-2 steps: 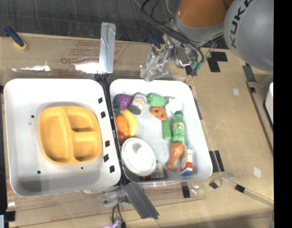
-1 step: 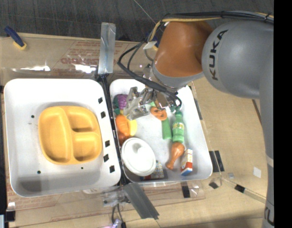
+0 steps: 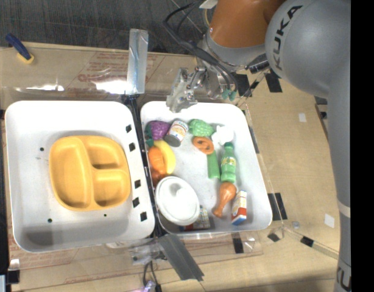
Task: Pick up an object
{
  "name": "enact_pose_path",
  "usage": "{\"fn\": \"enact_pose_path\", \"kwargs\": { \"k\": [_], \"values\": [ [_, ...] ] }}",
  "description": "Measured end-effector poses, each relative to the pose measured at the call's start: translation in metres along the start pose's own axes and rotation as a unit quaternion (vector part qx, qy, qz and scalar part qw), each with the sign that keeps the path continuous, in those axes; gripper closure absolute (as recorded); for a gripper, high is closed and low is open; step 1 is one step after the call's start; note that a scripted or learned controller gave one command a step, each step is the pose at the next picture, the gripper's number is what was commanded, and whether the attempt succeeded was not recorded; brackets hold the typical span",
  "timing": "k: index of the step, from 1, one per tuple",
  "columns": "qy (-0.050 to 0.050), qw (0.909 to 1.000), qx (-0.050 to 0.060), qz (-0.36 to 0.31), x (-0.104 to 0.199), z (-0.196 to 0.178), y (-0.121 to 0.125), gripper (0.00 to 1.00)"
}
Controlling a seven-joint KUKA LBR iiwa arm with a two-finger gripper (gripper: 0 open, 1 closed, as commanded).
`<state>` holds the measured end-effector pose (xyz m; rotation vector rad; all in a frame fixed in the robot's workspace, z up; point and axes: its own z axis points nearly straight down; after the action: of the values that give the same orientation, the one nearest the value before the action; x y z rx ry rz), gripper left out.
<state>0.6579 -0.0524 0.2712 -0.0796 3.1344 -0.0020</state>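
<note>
Reading hidden parts: a dark flat item [image 3: 199,221] lies mostly under the round white bowl [image 3: 176,199], too covered to identify
Cut off: grey arm [image 3: 309,35] leaves the frame at top and right
Right white bin [image 3: 253,163]: crowded with purple grapes [image 3: 156,129], small tin can [image 3: 177,131], green bottle [image 3: 228,163], orange drumstick [image 3: 223,198], small carton [image 3: 239,207]
Open room: bare floor between bottle and the bin's right wall
Left white bin [image 3: 22,163]: yellow divided plastic tray [image 3: 89,170], wide margins around it
Hand [image 3: 186,93]: metal fingers above the right bin's far rim, nothing seen between them; how far apart they stand I cannot tell
Worktop [image 3: 290,157]: tan, taped
</note>
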Motion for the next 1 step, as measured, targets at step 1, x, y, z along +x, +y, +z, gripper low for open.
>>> {"fn": "enact_pose_path", "kwargs": {
  "k": [1],
  "values": [
    [0.005,0.9886,-0.002,-0.150,0.0142,0.1183,-0.0855,1.00]
  ]
}}
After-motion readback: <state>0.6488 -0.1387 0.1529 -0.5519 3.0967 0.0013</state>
